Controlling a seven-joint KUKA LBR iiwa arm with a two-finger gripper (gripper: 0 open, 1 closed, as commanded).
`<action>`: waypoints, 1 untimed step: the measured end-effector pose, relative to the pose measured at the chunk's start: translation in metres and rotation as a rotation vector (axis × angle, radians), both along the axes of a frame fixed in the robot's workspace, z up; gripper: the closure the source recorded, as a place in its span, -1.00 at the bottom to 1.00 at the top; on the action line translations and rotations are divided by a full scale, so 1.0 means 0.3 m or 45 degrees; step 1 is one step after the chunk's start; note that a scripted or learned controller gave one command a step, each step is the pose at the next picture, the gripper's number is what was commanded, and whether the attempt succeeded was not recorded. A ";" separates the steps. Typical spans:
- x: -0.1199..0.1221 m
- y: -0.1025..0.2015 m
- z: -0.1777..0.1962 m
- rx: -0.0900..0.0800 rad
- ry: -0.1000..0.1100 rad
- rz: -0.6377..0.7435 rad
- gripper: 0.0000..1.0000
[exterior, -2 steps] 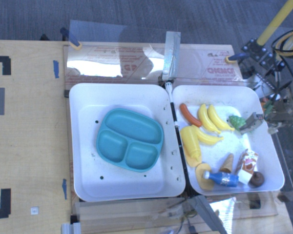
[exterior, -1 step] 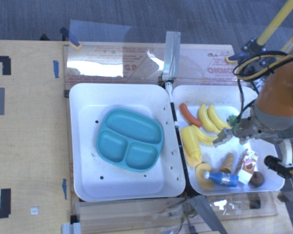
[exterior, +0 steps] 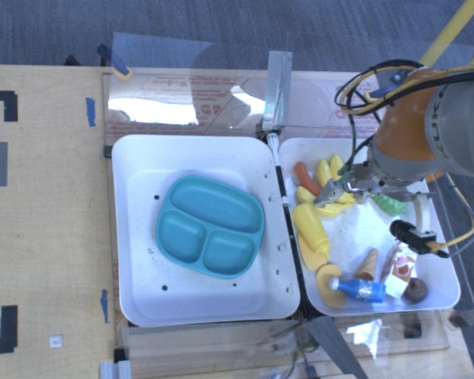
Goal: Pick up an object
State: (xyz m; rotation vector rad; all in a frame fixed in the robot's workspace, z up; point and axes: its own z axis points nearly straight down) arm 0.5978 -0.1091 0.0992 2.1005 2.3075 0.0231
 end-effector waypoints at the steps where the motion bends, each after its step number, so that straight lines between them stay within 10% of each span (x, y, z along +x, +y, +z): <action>1: 0.008 -0.001 0.040 -0.002 -0.012 0.000 1.00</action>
